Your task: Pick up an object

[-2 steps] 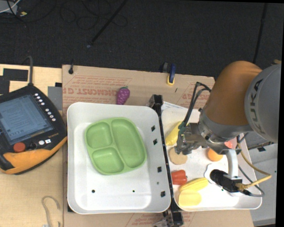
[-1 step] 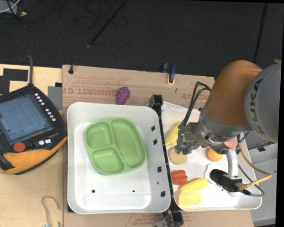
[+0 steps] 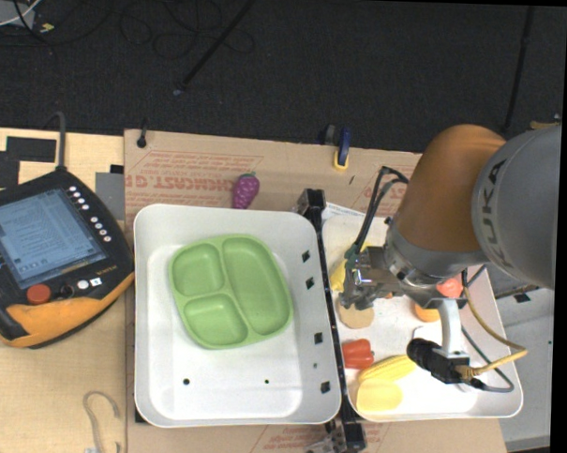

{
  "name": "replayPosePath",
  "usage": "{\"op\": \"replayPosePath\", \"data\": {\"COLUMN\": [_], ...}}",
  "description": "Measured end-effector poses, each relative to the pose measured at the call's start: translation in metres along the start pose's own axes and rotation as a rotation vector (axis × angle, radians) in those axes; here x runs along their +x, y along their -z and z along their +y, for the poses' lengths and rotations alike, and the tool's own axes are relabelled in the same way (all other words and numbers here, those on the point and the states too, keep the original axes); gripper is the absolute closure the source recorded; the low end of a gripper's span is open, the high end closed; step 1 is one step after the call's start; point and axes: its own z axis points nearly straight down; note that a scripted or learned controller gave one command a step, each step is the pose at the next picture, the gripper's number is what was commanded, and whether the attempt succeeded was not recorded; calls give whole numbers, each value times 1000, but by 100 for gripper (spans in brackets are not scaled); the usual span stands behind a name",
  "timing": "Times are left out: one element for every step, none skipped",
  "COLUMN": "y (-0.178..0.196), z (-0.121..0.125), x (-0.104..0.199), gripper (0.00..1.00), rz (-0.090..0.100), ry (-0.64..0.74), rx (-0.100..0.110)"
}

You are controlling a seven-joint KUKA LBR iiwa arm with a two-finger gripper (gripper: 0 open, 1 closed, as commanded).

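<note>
My gripper (image 3: 359, 288) is low in the right bin (image 3: 501, 401), near its left wall. It sits right over a tan, rounded object (image 3: 356, 317), whose top it hides. A red object (image 3: 358, 354) lies just in front of that, and a pale yellow one (image 3: 383, 384) lies at the bin's front. An orange piece (image 3: 428, 313) peeks out under the arm to the right. A bit of yellow (image 3: 339, 271) shows to the left of the gripper. The grey arm with its orange band (image 3: 454, 195) covers the back of the bin.
The left bin (image 3: 164, 385) holds a green divided plate (image 3: 230, 291). A purple object (image 3: 246, 190) lies on the cardboard behind the bins. A teach pendant (image 3: 48, 248) rests at the far left. A black cable connector (image 3: 434, 360) hangs over the right bin.
</note>
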Motion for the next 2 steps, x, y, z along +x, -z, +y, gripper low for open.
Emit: {"op": "replayPosePath", "data": {"y": [14,-5], "z": [-12,-8], "x": [-8,-3], "gripper": [100,100], "rz": [1,0], "ry": [2,1], "rx": [-2,1]}}
